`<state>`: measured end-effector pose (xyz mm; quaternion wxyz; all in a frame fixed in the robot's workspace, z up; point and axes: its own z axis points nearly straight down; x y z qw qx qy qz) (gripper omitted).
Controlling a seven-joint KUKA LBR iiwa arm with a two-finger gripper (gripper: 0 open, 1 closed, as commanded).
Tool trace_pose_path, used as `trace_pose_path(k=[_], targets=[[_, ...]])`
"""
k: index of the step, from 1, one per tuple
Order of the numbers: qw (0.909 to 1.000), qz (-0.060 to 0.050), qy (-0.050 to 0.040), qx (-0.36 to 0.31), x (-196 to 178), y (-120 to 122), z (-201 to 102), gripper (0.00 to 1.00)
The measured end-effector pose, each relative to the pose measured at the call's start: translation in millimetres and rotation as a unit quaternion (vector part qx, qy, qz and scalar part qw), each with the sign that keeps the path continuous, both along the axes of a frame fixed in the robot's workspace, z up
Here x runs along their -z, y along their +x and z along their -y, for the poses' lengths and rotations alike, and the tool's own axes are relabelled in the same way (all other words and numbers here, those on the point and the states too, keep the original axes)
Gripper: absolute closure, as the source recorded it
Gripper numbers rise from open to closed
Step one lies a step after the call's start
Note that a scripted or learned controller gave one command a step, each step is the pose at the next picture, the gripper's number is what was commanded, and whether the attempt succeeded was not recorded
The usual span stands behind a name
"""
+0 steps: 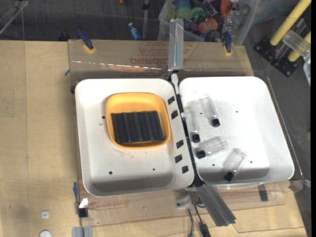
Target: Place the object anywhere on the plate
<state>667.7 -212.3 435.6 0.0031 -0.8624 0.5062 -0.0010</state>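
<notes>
Lying flat on the orange rounded-square plate (112, 107), the black ribbed rectangular block (137, 126) is covering its centre and near side. The plate is sitting at the middle of the left white bin (98, 177), towards its far edge. Clear plastic vials with black caps (210, 147) are lying scattered along the right white bin's (256, 98) left side. Gripper opening: cannot tell.

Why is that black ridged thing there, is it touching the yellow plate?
Touching. The camera view shows the black ridged block lying flat inside the yellow plate, resting on its floor with the yellow rim around it.
</notes>
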Motion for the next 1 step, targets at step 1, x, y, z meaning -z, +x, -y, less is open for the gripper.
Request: trace_pose_path(k=[1], targets=[[0.9764, 0.0, -0.0011, -0.216, 11.1, 0.3, -0.6, 1.0]])
